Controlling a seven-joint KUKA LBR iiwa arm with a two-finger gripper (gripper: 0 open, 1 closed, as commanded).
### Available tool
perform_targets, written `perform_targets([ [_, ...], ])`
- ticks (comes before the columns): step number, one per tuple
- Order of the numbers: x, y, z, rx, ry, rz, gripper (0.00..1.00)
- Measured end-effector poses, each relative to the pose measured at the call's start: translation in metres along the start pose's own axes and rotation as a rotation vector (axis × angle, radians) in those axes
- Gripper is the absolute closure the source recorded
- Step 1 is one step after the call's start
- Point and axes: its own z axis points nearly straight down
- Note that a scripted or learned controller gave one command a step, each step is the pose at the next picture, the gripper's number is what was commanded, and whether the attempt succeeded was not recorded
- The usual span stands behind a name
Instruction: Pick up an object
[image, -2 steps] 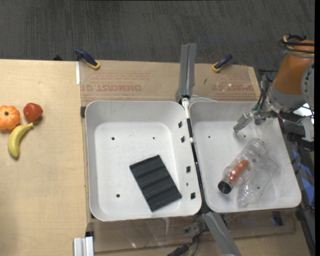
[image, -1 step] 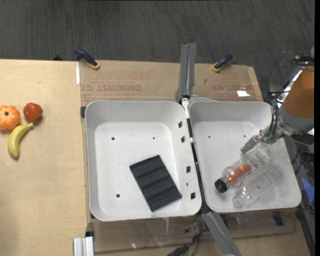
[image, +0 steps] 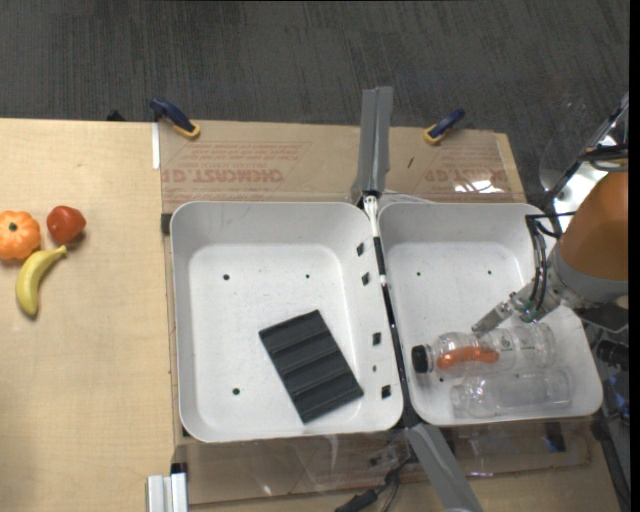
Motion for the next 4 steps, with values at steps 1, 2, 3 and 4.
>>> perform_targets([
  [1,0.063,0.008,-0.013,-0.042,-0.036,-0.084,0.00],
  [2,0.074,0.040,0.008,0.020,0.024,-0.220,0.00],
  [3,0.072,0.039,-0.001,0.020,0.023,-0.215,1.00],
  [4,0.072,0.039,-0.001,0.020,0.023,-0.215,0.00],
])
